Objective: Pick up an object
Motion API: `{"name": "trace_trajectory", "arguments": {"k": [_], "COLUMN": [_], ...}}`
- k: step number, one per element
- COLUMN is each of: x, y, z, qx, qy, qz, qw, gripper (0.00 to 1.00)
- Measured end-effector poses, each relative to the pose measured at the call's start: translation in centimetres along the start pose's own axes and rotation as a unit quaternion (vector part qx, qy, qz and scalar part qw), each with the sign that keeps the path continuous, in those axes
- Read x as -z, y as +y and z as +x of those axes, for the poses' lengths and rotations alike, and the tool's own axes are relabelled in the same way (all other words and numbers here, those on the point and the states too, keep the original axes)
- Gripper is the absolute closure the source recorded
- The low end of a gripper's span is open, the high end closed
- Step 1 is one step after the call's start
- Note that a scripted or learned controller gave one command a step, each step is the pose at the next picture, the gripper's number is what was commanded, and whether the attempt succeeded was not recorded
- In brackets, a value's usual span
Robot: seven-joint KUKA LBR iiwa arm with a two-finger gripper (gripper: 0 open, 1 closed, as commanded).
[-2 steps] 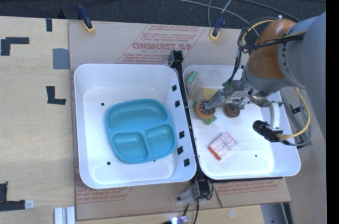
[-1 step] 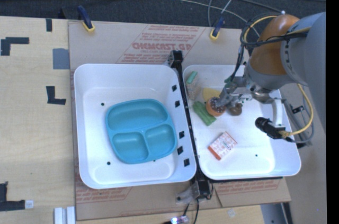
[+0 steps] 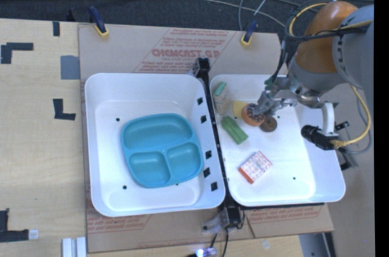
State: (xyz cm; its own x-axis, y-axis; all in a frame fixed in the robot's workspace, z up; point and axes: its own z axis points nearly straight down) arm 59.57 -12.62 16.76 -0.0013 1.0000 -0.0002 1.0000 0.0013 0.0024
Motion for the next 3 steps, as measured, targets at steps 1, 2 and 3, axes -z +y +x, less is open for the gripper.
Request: {"name": "trace_trajectory", "arguments": {"k": [1,2,3], "x": [6.3,7.2,6.3], "y": [0.6,0.6,0.0], "z": [-0.2,-0.1,4.7], "qx": [0.000,0.000,0.002], "qy": [-0.001,0.000,0.000], "qz": [-0.002,0.001,0.002], "qw": [1.0000,1.0000,1.0000], "gripper": [1.00,1.00,1.00]}}
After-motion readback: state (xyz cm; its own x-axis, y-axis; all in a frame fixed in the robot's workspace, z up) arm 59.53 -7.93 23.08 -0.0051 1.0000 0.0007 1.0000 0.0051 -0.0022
